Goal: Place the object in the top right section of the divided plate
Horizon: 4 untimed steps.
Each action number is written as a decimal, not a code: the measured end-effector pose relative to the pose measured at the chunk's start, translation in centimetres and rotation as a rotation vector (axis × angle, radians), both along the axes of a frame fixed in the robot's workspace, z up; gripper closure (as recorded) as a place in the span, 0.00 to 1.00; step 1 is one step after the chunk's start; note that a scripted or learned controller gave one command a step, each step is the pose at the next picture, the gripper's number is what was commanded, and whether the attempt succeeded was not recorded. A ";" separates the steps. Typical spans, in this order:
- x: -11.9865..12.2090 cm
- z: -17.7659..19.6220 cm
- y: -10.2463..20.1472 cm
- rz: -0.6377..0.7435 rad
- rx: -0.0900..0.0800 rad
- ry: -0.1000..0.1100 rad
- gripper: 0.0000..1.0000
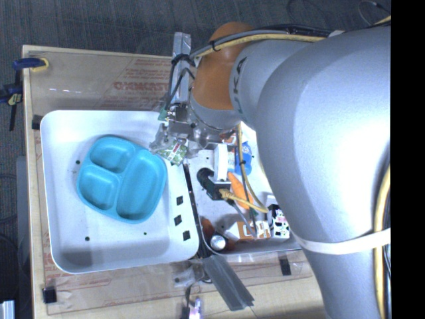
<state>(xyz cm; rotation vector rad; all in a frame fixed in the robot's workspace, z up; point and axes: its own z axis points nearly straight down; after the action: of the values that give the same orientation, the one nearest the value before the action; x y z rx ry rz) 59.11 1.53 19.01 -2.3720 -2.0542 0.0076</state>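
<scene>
A blue divided plate [121, 177] lies in the left white bin [99, 251], with two small sections on its left and upper side and one large section on its right. My gripper [173, 149] hangs over the left bin's right wall, just off the plate's upper right rim. A small green and white bit [175, 154] shows at its tip; whether it is held I cannot tell. The plate's sections look bare.
The right bin [262, 244] is largely hidden by the arm. In it I see a blue and white item [246, 153], an orange piece [232, 181], a brown thing [208, 228], a silver round thing [218, 242] and a white black-spotted item [280, 225].
</scene>
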 end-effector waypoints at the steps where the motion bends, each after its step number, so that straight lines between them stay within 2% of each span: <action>1: 2.4 0.1 4.3 0.092 0.001 -0.002 1.00; 2: 3.5 0.2 3.0 0.213 0.001 -0.006 1.00; 3: 3.5 1.1 3.2 0.220 0.001 -0.003 1.00; 4: 4.9 1.1 3.1 0.342 0.001 -0.007 1.00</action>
<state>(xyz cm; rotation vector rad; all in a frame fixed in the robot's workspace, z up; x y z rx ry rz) 64.00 4.58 20.11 -1.9912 -2.4309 -0.0012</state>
